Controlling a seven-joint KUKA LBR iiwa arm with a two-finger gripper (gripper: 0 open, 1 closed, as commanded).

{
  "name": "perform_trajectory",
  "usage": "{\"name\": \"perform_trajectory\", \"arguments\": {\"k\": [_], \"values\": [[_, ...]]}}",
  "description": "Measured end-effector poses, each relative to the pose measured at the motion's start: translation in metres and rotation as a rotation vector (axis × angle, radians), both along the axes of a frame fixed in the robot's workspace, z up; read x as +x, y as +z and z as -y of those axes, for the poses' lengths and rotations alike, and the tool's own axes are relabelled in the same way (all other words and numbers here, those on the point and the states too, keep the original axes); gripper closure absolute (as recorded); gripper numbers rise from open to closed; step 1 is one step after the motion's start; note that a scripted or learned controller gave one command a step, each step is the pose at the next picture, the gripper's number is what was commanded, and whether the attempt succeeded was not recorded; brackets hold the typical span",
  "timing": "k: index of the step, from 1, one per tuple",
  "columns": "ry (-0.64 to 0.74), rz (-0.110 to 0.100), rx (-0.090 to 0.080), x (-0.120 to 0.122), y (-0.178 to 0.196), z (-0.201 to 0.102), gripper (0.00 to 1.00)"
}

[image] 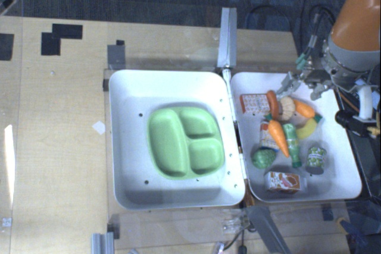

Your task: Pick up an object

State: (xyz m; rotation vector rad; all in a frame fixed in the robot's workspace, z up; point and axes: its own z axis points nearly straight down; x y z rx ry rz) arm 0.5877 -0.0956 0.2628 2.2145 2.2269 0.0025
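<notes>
Nothing is picked up yet, as far as I can judge: every object sits loose in the right bin, and none is between my fingers. The heap lies in the bin's middle and far part: a carrot slanted across the centre, a green bottle just beside it on the right, a second orange piece further back, a beige lump touching a red sausage-shaped thing, and a red-and-white card lying flat at the far left. Nearer the front are a green round vegetable, a small can and a red carton on its side.

My gripper hovers over the bin's far edge, just beyond the beige lump and the orange piece. My fingers stand spread apart, with nothing in them. Whether the tips are above the rim or already down at the objects' level, I cannot tell.

The left bin holds a green divided tray, well apart from me across the divider.

So the whole job remains: choose a target, descend, close, lift. The nearest candidates look crowded together, which I expect makes a clean grip harder.
</notes>
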Motion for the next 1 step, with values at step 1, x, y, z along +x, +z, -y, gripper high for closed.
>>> {"name": "perform_trajectory", "arguments": {"k": [1], "values": [[-0.033,-0.002,0.0,0.0095,-0.1322,0.0028,0.0]]}}
